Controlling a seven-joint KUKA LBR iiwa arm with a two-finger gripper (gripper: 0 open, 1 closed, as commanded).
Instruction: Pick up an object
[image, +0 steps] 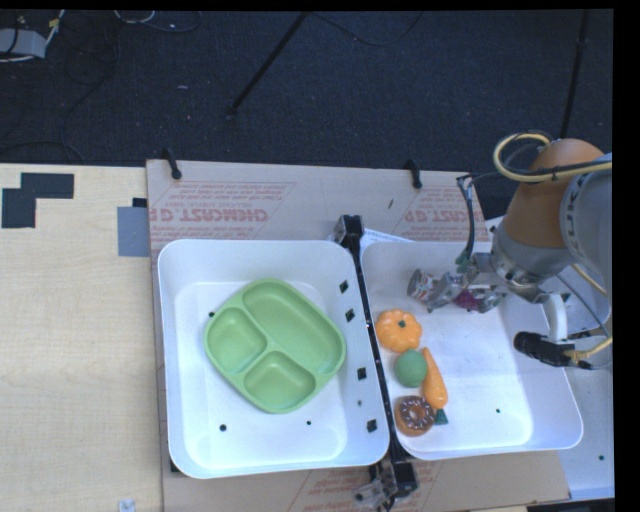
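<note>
We see two white bins (200, 300) side by side: a green divided plate (275, 345) fills the left one, while the gripper (425, 288) hangs over the right one. Whether its tips are spread, we cannot tell. Our likeliest targets, a pumpkin (398, 331), green ball (410, 368), carrot (434, 380) and doughnut (414, 414), crowd the divider; we would descend squarely over one.

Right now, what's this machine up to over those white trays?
A grey arm reaches in from the right, its end effector low over the right bin. Beside it lie a toy pumpkin, green ball, carrot and donut, untouched. The left bin holds a green divided plate.
</note>
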